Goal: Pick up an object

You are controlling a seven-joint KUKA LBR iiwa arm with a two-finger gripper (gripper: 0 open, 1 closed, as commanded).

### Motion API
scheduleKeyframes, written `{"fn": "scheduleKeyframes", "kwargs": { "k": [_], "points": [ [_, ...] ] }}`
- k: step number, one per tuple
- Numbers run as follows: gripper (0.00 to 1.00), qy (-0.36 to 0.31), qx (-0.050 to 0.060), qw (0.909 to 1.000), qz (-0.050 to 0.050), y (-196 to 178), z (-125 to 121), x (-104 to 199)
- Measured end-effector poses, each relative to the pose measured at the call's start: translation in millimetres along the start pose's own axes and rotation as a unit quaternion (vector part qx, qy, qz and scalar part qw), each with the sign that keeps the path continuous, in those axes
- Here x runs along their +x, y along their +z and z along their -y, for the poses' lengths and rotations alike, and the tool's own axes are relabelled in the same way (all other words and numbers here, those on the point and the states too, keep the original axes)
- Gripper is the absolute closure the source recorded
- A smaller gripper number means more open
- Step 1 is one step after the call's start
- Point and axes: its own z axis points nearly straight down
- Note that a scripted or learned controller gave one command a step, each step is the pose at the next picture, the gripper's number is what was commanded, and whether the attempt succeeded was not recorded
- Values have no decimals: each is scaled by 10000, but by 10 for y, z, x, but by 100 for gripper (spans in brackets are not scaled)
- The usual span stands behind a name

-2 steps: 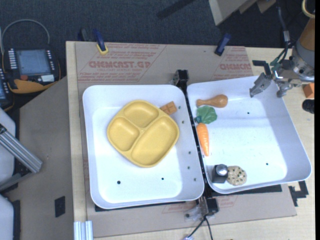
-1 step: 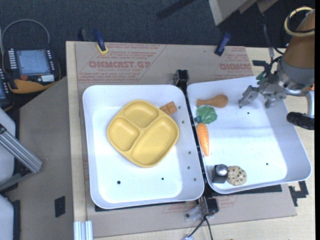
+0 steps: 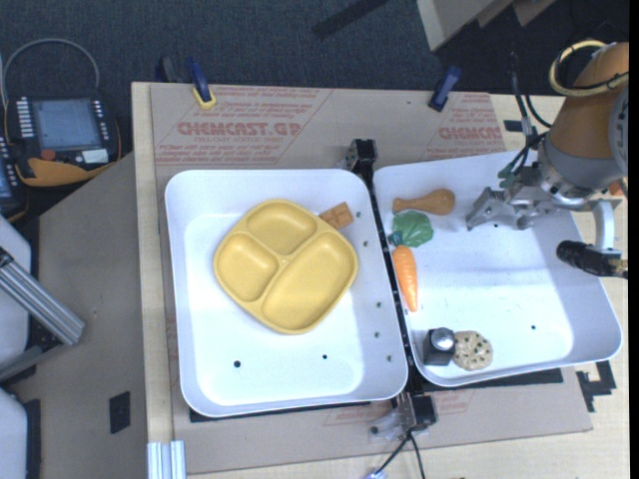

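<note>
My gripper (image 3: pixel 499 215) hangs over the far part of the right bin (image 3: pixel 559 317), open, with nothing between its fingers. To its left a tan drumstick (image 3: pixel 424 203) lies by the bin's far left corner. A green leafy piece (image 3: pixel 411 230) sits just in front of the drumstick, and an orange carrot (image 3: pixel 403 275) lies along the left wall. At the near edge rest a chocolate-chip cookie (image 3: pixel 472 350) and a small dark round piece (image 3: pixel 440 343), touching each other.
The left bin (image 3: pixel 200 357) bears a yellow divided plate (image 3: pixel 287 265), with a small brown block (image 3: pixel 337 214) at the plate's far right rim. A black divider (image 3: pixel 384 267) runs between the bins. The arm (image 3: pixel 589 118) comes in from the right.
</note>
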Motion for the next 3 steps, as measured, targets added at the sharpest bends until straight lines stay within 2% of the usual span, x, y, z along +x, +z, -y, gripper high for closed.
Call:
{"fn": "scheduleKeyframes", "kwargs": {
  "k": [1, 3],
  "points": [
    [100, -3, -41, 10000, 15, -144, -20, -4],
    [100, -6, -71, 10000, 24, -1079, -68, -10]
  ]
}}
